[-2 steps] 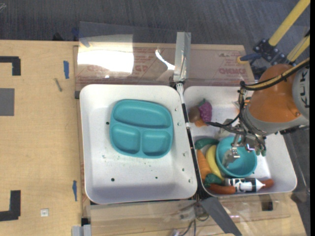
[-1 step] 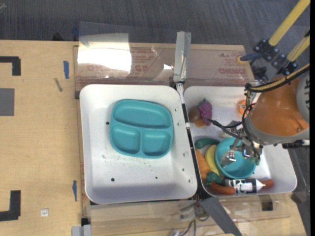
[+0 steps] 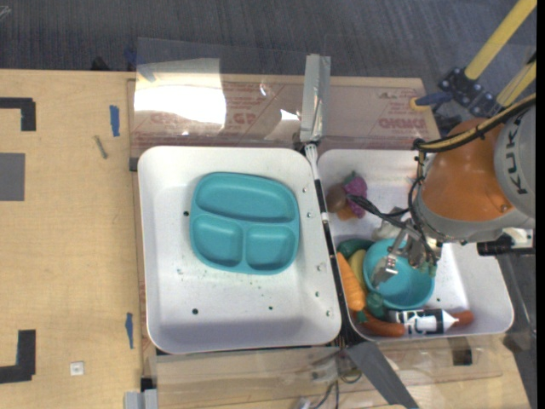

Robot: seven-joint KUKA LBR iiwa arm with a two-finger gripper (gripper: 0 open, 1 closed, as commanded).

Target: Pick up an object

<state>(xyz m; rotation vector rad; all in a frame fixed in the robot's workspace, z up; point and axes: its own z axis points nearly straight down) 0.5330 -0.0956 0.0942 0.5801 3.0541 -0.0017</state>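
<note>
My gripper (image 3: 402, 261) hangs low in the right bin (image 3: 487, 301), directly over a teal bowl (image 3: 400, 291), and may be touching its rim. Left of the bowl lie an orange carrot (image 3: 352, 286) and a green and yellow piece (image 3: 352, 250). A purple toy (image 3: 353, 185) sits at the bin's far left corner. Along the near wall lie a white bottle with a black label (image 3: 422, 320) and a red piece (image 3: 380, 329). The grey arm with its orange band (image 3: 464, 186) hides the bin's far right part.
The left bin (image 3: 162, 254) holds a teal divided plate (image 3: 245, 221). A raised divider (image 3: 322, 228) separates the two bins. Clear plastic sheeting (image 3: 221, 109) lies behind them, and a yellow bar (image 3: 502, 32) stands at the upper right.
</note>
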